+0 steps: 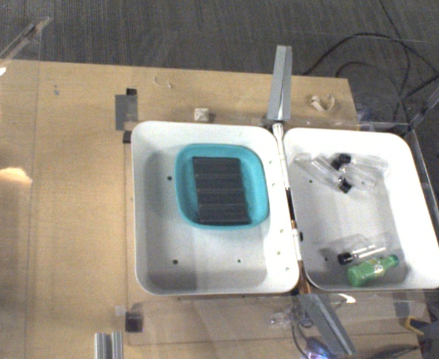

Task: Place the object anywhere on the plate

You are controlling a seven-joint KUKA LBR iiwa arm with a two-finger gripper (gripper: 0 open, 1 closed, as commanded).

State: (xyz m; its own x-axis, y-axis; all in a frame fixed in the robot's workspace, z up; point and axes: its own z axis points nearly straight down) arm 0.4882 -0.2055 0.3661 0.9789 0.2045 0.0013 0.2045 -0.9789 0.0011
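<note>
White plastic is forming two shallow bins sitting side by side on a pale wooden surface point(62, 223), seen from above at a slant. How the hand is standing cannot be told. Left bin point(159, 268) is carrying a turquoise plate point(258, 193) with rounded corners, lying toward the far side of the bin. A dark ribbed rectangular object point(220, 191) is resting flat on the middle of that plate, within its rim. Right bin point(398, 200) is holding several small items. Near its far side, clear plastic pieces with black caps point(342, 170) are lying in a loose cluster. Near its front edge, a green bottle point(372, 269) is lying on its side, just beside a clear tube with a black tip point(360, 253). Dark cables point(369, 43) are trailing across the grey floor beyond the surface.
</note>
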